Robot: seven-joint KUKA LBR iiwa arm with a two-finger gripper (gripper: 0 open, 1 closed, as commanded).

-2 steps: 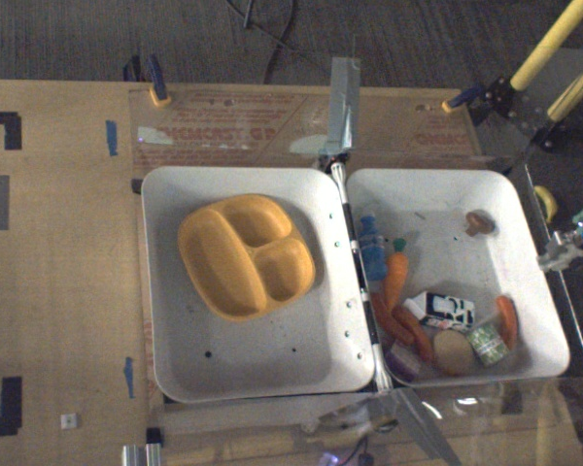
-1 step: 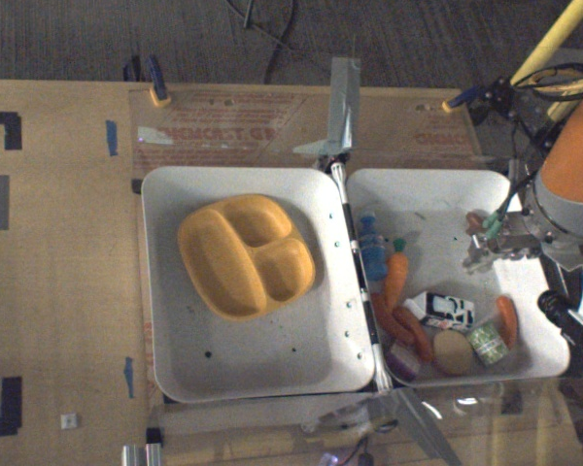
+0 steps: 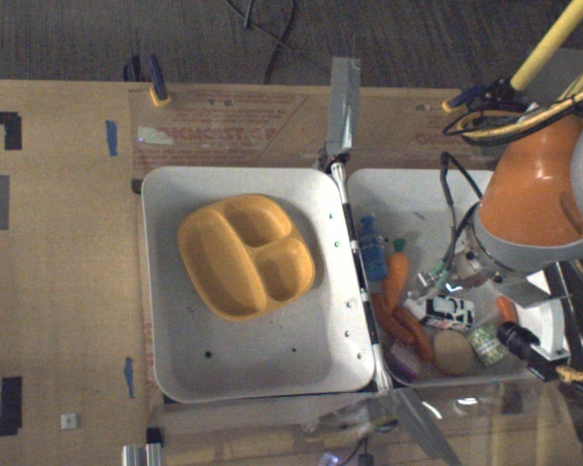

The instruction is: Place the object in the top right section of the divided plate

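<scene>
Although the arm (image 3: 539, 187) reaches in from the right over the right bin (image 3: 418, 187), its orange band and grey wrist cover most of what lies beneath, and the gripper (image 3: 455, 282) is seen only as a cluster of dark parts and wires below the wrist. Whether it is apart or together cannot be told from this angle, and no item can be seen held in it.

The divided plate (image 3: 246, 255), yellow-orange with three sections, lies tilted in the left bin (image 3: 175, 348), toward that bin's upper half. Nothing rests in any of its sections.

The right bin holds a crowded pile of small items. A carrot (image 3: 396, 278) stands out, lying roughly upright just right of the bin's left wall, with a blue item (image 3: 372, 252) touching it on the left. Below it lie reddish sausage-like pieces (image 3: 400, 325), a white and black item (image 3: 448, 311), and a tan rounded piece (image 3: 453, 352). Several of these overlap and their outlines are hard to separate. The bin's right side is cut off by the arm.
</scene>
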